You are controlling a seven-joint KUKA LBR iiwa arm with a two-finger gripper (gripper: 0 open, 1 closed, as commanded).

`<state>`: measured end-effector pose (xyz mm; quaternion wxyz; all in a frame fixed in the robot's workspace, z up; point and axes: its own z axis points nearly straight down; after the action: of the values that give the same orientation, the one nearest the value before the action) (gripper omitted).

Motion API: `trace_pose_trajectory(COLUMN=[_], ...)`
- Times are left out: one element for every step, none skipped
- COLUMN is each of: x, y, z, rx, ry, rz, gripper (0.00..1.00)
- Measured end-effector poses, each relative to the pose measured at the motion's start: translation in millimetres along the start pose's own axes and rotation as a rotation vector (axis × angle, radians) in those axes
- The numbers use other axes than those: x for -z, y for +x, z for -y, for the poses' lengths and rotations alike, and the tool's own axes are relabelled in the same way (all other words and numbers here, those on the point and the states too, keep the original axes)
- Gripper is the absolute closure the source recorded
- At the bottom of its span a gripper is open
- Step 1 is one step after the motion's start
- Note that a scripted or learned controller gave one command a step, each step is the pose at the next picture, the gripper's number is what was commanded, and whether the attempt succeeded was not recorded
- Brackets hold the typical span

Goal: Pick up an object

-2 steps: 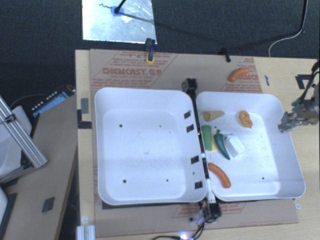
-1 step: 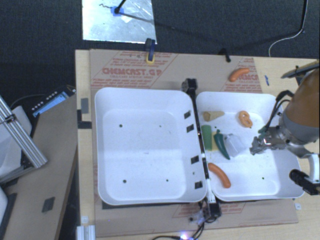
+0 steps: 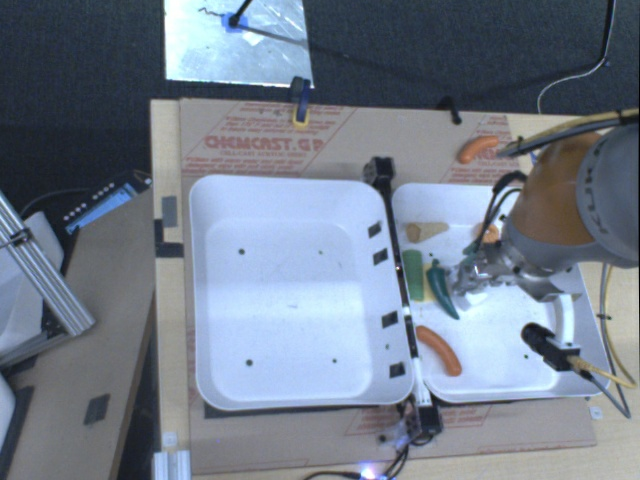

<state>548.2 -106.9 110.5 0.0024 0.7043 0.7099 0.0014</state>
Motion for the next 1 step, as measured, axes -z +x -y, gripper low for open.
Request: trace_pose_trajectory(x=[-4.0], y=[3.0], z=[-1.5], rx=[-0.010], ry=[-0.023], rz=[0.008], gripper=[1.00])
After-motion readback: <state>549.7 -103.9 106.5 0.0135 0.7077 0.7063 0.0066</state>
